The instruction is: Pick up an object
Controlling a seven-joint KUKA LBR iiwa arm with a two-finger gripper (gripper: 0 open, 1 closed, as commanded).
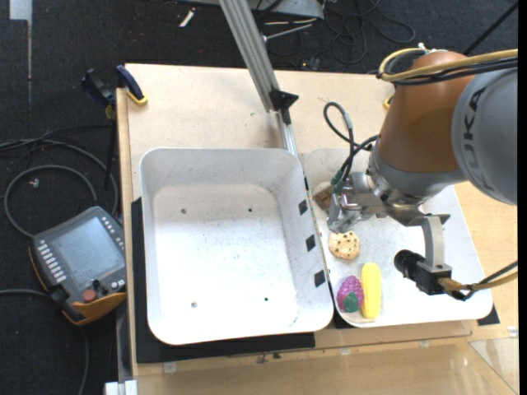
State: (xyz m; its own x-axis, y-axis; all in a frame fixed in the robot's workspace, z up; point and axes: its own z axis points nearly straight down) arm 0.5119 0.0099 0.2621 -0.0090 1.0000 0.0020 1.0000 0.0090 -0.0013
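Several small objects lie in the right bin (464, 249). A round speckled cookie (344, 244) rests near the bin's left wall. In front of it lie a purple grape bunch (350, 293) and a yellow corn cob (371, 289), side by side. A brown piece (323, 196) sits at the back left of that bin, partly hidden by the gripper. My gripper (339, 217) hangs directly behind and just above the cookie, low over the bin. Nothing shows as held.
The left bin (146, 179) is wide and shallow, with a few dark specks on its floor. A slanted metal rail (251, 48) runs from the back down to the wall between the bins. A teach pendant (78, 262) lies left of the bench.
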